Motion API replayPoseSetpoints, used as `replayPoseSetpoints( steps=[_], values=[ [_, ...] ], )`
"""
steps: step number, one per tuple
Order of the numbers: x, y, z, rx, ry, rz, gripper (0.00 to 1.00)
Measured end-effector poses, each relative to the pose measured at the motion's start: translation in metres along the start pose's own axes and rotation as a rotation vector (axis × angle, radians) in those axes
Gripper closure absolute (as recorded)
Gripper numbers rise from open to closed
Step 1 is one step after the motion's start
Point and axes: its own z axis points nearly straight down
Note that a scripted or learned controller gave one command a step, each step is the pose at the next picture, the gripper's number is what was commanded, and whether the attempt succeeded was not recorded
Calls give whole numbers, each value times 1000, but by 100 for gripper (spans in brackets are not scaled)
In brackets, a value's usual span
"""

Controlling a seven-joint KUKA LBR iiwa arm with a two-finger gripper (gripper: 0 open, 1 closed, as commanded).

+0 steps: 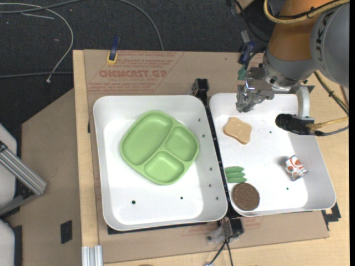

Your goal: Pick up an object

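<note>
Your gripper [248, 103] hangs over the far left corner of the right bin [319, 190], fingers pointing down, close together, with nothing between them. The nearest candidate is the tan toast-shaped piece [238, 130], lying flat on the bin floor just toward the camera from the fingertips and slightly left. Its long axis runs from upper left to lower right, so I judge you need a short move toward the near edge, then a descent with the fingers spread across its narrow width. The green pea pods [235, 174] and the brown cookie [245, 195] lie farther along the left wall; the small red-and-white packet [295, 167] lies well apart, to the right.
</note>
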Motion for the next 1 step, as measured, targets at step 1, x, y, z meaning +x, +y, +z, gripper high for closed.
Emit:
replayPoseSetpoints(
  steps=[1],
  values=[
    [52, -6, 12, 1, 0, -1, 100]
  ],
)
